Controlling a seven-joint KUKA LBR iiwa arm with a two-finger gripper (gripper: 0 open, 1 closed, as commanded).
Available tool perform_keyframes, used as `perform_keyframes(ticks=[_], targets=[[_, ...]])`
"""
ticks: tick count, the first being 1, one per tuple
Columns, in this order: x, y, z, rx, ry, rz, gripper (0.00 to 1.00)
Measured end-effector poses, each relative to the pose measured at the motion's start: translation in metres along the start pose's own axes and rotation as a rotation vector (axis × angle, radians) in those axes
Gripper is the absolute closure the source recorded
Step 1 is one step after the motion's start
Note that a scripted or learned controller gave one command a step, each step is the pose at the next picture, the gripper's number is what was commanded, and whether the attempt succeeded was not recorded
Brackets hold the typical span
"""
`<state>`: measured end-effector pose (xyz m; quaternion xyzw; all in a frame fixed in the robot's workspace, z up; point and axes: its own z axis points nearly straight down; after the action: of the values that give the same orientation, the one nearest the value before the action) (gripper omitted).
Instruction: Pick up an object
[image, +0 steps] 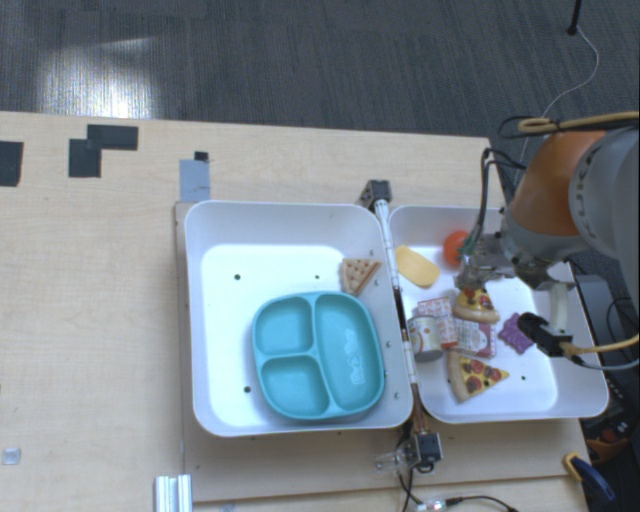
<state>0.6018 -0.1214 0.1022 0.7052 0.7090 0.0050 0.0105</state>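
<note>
The hand (474, 277) hovers, perhaps touching, over the toy food (476, 306).

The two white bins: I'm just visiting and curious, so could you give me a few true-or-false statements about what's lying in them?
1. The blue divided plate lies in the left bin. True.
2. The pizza slice lies on the blue plate. False: it lies in the right bin, near its front.
3. The waffle piece sits in the left bin, near the wall between the two bins. True.
4. The yellow piece lies outside both bins on the bench. False: it is in the right bin, near the back.
5. The gripper hovers over the left bin. False: it is over the right bin.
</note>
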Motion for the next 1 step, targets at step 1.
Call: perform_keyframes(ticks=[1], targets=[[0.0001,-0.0001,0.0001,0.0,0.0,0.0,0.0]])
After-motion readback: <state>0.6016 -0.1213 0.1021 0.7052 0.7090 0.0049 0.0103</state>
